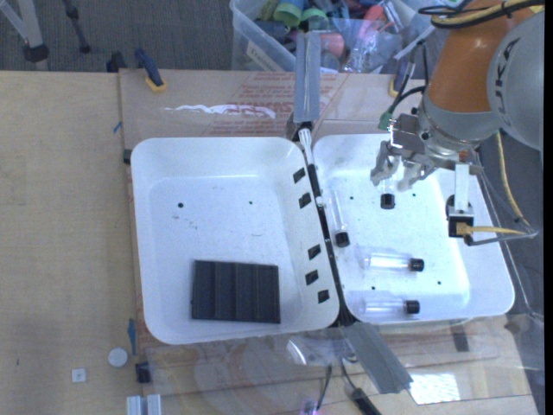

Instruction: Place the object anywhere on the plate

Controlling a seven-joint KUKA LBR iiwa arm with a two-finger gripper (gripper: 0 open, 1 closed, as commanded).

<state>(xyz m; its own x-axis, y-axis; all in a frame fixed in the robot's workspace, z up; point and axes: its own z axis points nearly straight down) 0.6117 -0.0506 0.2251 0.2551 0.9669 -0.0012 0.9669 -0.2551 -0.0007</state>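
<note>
clear tubes lie in the right bin, long axes across the frame, just below the gripper, whose fingers hang spread and hold nothing. the plate sits lower left, across the divider.

Grey arm, orange band, silver pincer, black cables.

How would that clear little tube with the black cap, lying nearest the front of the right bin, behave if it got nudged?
The clear tube lies on its side and looks round, so it would probably roll across the right bin's smooth floor. It appears see-through and thin-walled, so likely light. Its smooth surface may slip from a loose pinch.
</note>
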